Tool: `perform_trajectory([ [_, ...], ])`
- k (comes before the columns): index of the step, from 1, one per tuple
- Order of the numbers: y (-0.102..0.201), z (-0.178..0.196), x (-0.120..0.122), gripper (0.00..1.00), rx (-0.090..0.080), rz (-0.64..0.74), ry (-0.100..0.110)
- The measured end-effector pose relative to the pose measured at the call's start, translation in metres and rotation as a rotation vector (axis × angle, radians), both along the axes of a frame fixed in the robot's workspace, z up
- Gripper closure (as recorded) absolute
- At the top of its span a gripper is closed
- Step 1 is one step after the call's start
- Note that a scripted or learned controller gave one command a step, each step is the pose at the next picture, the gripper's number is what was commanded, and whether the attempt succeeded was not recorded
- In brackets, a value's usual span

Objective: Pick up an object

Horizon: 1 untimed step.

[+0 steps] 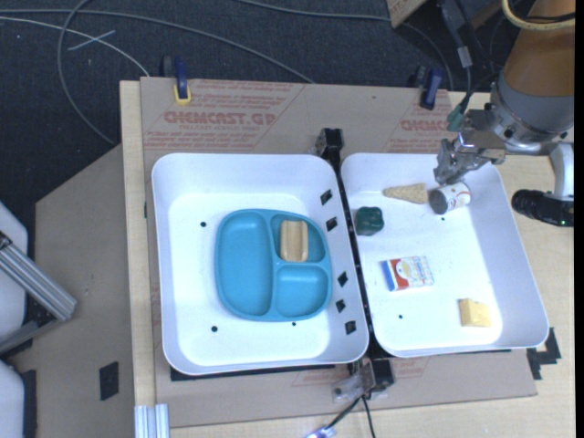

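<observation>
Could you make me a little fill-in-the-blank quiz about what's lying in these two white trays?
1. The blue plate lies in the ____ bin.
2. The tan block rests in one of the plate's ____ compartments.
3. The yellow piece lies near the right bin's ____ corner.
4. The dark green lump lies to the ____ of the cone-shaped piece.

Missing words: left; small; lower right; lower left

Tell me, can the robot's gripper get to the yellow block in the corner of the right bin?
Probably yes. The yellow block lies alone near the front right corner of the right bin, nothing on or against it. The gripper hangs at the bin's far side, with open floor between. The bin wall close by could crowd it.
</observation>
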<state>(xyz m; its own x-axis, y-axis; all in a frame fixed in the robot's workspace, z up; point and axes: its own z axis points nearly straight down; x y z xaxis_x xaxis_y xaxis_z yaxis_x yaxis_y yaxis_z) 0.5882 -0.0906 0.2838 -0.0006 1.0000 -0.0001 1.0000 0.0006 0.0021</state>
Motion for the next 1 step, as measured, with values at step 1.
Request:
perform_trajectory([
  [1, 0.0467, -0.0138, 0.0020, 1.00, 0.001, 0.003, 0.004],
])
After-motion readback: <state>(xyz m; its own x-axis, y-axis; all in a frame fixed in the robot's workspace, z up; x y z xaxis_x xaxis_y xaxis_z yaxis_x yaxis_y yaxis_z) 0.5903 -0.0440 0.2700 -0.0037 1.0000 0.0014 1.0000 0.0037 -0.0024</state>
